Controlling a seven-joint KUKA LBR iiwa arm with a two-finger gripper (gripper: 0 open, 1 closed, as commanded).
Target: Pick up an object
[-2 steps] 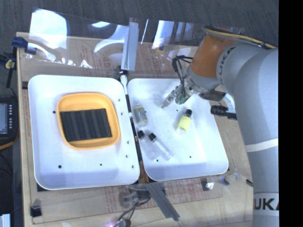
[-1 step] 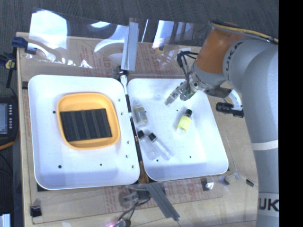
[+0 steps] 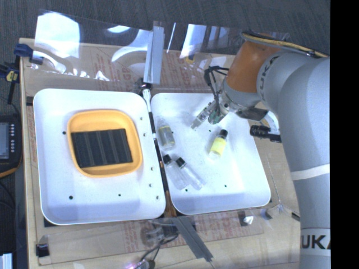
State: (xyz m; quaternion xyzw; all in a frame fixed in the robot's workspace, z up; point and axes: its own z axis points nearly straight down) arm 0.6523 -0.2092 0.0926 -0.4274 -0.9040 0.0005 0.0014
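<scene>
1. Lying nearest in the right bin [image 3: 255,192], two clear bottles with black caps sat close together: one [image 3: 189,174] pointing toward the near right, the other [image 3: 175,172] just left of it, close to the bin's left wall.
2. A small yellow bottle with a black cap [image 3: 218,143] lay farther back and to the right, tilted, with its cap toward the far side, apart from the clear pair.
3. A clear, faintly yellowish jar [image 3: 165,135] lay at about the same depth, near the bin's left wall, just beside the divider between the two bins.
4. The left bin [image 3: 50,200] held an orange-yellow tray with a dark ribbed insert [image 3: 104,143], resting around its middle.
5. The gripper [image 3: 203,118] hung over the far part of the right bin, just beyond the yellow bottle; its fingers pointed down and left. I could not tell how far apart they stood, and nothing was visibly held between them.
6. The grey arm [image 3: 297,100] with its orange band [image 3: 247,66] reached in from the right, over the bin's far right corner.
</scene>
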